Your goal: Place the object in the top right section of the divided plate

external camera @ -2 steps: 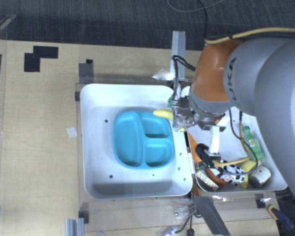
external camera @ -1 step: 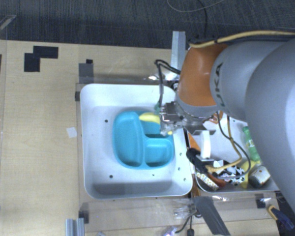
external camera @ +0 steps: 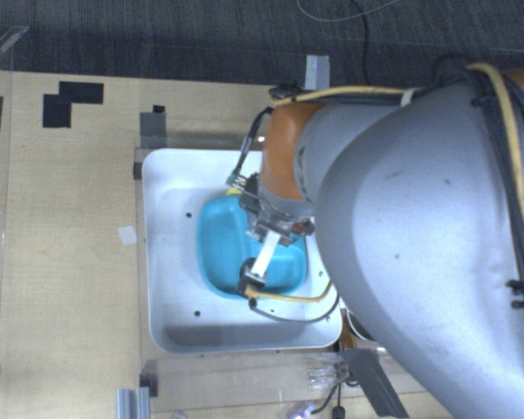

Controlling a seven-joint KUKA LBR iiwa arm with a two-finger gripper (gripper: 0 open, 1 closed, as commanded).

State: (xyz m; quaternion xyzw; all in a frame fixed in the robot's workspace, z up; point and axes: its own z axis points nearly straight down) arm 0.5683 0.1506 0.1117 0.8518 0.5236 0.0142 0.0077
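A blue divided plate [external camera: 220, 243] lies in the white bin [external camera: 170, 234], towards its right side. The grey arm with its orange band reaches in from the right and covers the plate's right and upper parts. The wrist hangs directly over the plate, and the gripper [external camera: 260, 212] is hidden under it. A small yellow patch [external camera: 234, 191] peeks out at the plate's top edge beside the wrist; what it belongs to is unclear. No object is visible between the fingers.
The bin's left half and front strip are bare white floor with a few small dark holes. The arm's bulk hides the second bin on the right. Black markers [external camera: 70, 101] sit on the wooden bench at the back left.
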